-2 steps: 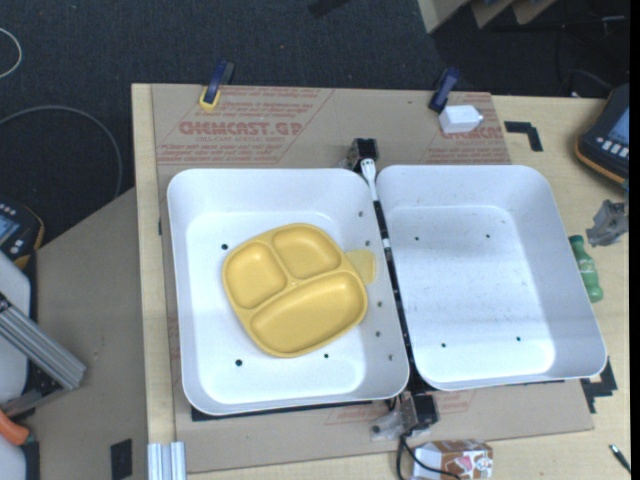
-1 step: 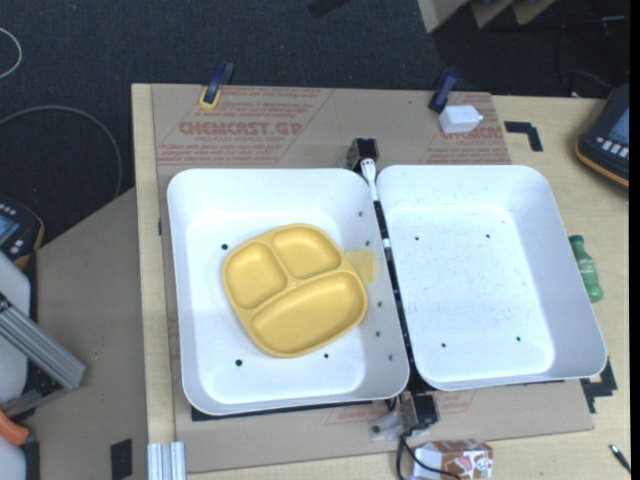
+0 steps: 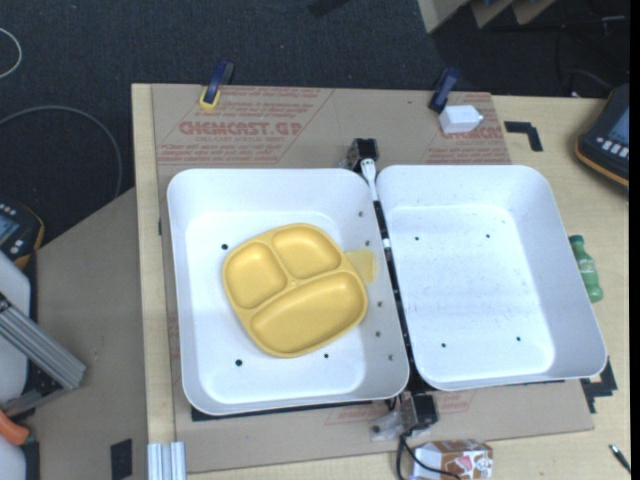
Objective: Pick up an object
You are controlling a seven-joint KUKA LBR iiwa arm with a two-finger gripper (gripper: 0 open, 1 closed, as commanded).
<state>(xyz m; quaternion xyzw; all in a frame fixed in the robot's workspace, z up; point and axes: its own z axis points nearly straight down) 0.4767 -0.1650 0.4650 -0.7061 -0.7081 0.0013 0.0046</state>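
A yellow plastic divided plate (image 3: 294, 289) with three compartments lies in the left white bin (image 3: 196, 213), a little right of the bin's middle and turned at a slant. A small yellow piece (image 3: 361, 264) pokes out from under its right edge, close to the bin's right wall.
The right white bin (image 3: 482, 273) sits beside the left one on a cardboard-covered bench (image 3: 300, 128). Clamps (image 3: 213, 85) hold the board at the back. A green item (image 3: 585, 270) lies past the right bin's right rim. Cables and a small box (image 3: 455, 459) lie at the front.
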